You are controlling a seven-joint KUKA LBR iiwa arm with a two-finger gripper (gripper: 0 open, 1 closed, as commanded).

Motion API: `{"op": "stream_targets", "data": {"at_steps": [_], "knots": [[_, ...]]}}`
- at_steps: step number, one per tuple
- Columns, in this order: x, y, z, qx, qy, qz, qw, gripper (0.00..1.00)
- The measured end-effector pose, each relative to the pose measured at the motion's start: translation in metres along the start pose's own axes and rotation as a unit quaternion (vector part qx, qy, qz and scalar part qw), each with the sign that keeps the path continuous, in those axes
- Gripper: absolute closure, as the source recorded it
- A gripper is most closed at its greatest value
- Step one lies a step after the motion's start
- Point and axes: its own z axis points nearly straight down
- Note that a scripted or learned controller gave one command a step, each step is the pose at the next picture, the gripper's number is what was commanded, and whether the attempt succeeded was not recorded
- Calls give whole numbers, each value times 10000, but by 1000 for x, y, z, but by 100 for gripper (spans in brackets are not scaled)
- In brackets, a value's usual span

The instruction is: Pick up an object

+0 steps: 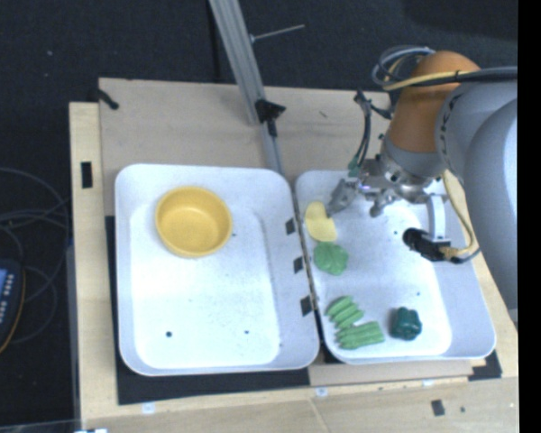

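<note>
The gripper (359,198) hangs low over the far end of the right bin (433,332), two fingers spread apart with nothing between them: released, not grasping. One finger (339,197) points down and to the camera's left, toward the bin's left wall; the other sits a little to the camera's right of it. The arm (424,106) comes in from the right, orange band above the wrist, wrist tilted so the fingers angle toward the left wall instead of hanging plumb. Likely target, judging by nearness: the pale yellow piece (320,224), just below and slightly left of the near fingertip, close but apart from it. It lies hard against the bin's left wall, which probably explains the slanted approach, since a finger has little room on the wall side. Its shape is a rounded lump, somewhat longer than wide, long axis running roughly along the wall from far to near, the narrower end toward the gripper. The finger line looks to lie roughly across that axis, though the angle is hard to read. Nearer the camera than the gripper: a green leafy piece (330,259) just beyond the yellow one, then two green ridged pieces (352,325) side by side, both lying at a slant, and a dark green lump (405,323) off toward the near right. Well away to the gripper's left, a yellow bowl (193,221) sits upright in the left bin (144,332).
</note>
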Motion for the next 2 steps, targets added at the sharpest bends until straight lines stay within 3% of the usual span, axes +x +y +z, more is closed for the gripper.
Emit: {"op": "stream_targets", "data": {"at_steps": [1, 2], "knots": [[0, 1, -13, -28, -1, 5, 10000, 100], [-7, -1, -59, -39, -2, 0, 10000, 100]]}}
